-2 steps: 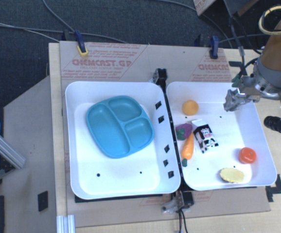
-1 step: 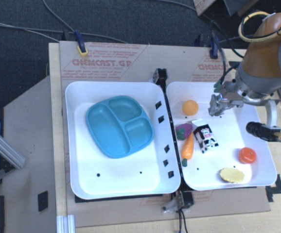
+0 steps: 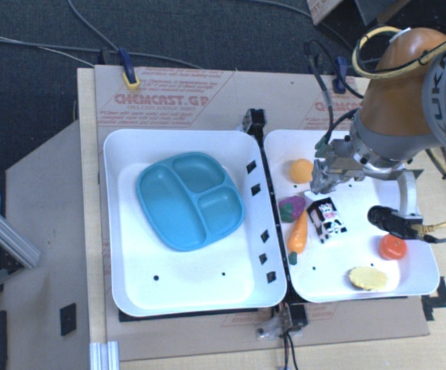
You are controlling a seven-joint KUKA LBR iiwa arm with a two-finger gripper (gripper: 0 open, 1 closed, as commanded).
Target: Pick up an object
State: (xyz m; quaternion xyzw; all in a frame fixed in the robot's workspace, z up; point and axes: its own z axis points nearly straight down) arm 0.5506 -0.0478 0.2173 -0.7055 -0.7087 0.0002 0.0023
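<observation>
Blue sectioned plastic plate in white left bin; orange carrot toy, black-and-white patterned toy, yellow slice.

We took this for a robotics lab. Left of the gripper, a board printed "CHEMCAST GP" served as benchtop, held by a yellow clamp. Loose cables trailed over dark carpet beyond; aluminium framing stood far left.

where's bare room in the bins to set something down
Left bin: bare floor along the front, below the blue divided plate. Right bin: crowded around the hand, with the carrot, orange ball and red piece.
</observation>
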